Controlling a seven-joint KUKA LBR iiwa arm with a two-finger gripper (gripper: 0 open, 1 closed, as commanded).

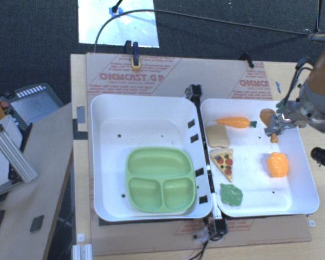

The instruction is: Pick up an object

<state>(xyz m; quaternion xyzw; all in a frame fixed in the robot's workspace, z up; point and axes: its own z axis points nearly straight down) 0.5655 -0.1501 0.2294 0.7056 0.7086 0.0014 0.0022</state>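
Observation:
My gripper (274, 125) hangs over the far right part of the right bin (300, 199). A brown toy food piece (267, 115) lies partly under it, with a small brown end (274, 138) showing just below the gripper. An orange carrot (235, 122) lies to the gripper's left. An orange pepper (278, 164) sits nearer the front, below the gripper. Along the bin's left side lie a tan bread slice (218, 136), a pizza slice (223, 163) and a green leafy piece (231, 194).
The left bin (111, 145) holds a green divided plate (161, 179). A black divider (201, 145) runs between the bins. The arm (319, 91) comes in from the right above the bin's far right corner.

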